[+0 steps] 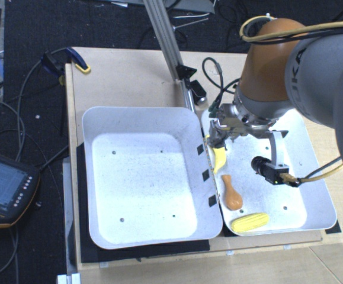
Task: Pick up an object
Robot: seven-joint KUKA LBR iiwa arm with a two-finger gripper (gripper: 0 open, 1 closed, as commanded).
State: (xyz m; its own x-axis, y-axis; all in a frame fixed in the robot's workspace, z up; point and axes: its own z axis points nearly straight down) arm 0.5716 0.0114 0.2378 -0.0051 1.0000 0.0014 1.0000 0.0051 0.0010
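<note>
My gripper (pixel 215 138) hangs low over the left side of the right bin (pixel 313 176), close to the wall shared with the left bin. Directly below it lies a small yellow banana-shaped piece (pixel 219 159), its upper end right at the gripper's tip. I cannot see whether it is touched or held. An orange drumstick-shaped toy (pixel 231 193) lies a little nearer the front. A yellow corn cob (pixel 250 221) rests along the right bin's front wall.
The left bin (pixel 100 129) is a shallow white tray with dark specks on its floor. A slanted metal rail (pixel 166 34) runs down to the bins' back edge. A black cable clamp (pixel 267 169) hangs off the wrist over the right bin. A teach pendant (pixel 2 188) lies left of the bench.
</note>
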